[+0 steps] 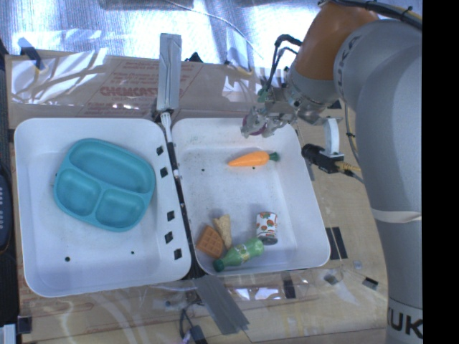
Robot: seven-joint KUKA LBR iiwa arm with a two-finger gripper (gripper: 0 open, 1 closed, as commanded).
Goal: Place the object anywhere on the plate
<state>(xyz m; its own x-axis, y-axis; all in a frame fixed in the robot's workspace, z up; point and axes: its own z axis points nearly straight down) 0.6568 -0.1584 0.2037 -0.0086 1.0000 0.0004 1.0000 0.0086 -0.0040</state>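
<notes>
Green plastic bottle [239, 255] nearest. Orange toy carrot [252, 159] lying left-right, just near-side of grey two-finger gripper [259, 125]; jaw state indeterminable. Blue compartmented plate [105, 184] far left.

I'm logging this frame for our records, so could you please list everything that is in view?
Plate: one, teal, three compartments, in the left bin.
Left bin: one, white, shallow.
Right bin: one, white, shallow, beside the left bin.
Carrot: one, orange with a green top, upper middle of the right bin.
Can: one, small, white with red spots, lower right of the right bin.
Bottle: one, green, lying at the right bin's front edge.
Waffle: one, orange-brown, front left of the right bin.
Cone: one, pale tan, next to the waffle.
Arm: one, grey with an orange band, reaching in from the right.
Gripper: one, over the right bin's far edge, above the carrot.
</notes>
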